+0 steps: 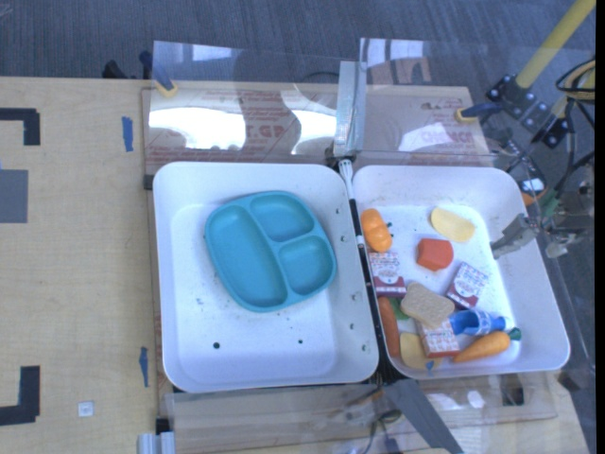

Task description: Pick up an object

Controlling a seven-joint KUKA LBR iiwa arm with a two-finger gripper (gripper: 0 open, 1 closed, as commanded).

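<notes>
Two white bins are set side by side on the tabletop (76,253). One blue divided plate (271,249) is seen in the left bin (189,348), its long axis running upper left to lower right. The right bin (544,339) holds a clutter: one carrot (482,346) lying roughly left-right, one blue bottle (475,323), one orange block (435,253), one yellow piece (453,223). The end effector (518,235) is seen at the right rim; its opening cannot be told.

Blue divided plate (271,249) in left bin (180,348); yellow pole (564,25) top right; blue tape (127,132) on bench.
</notes>
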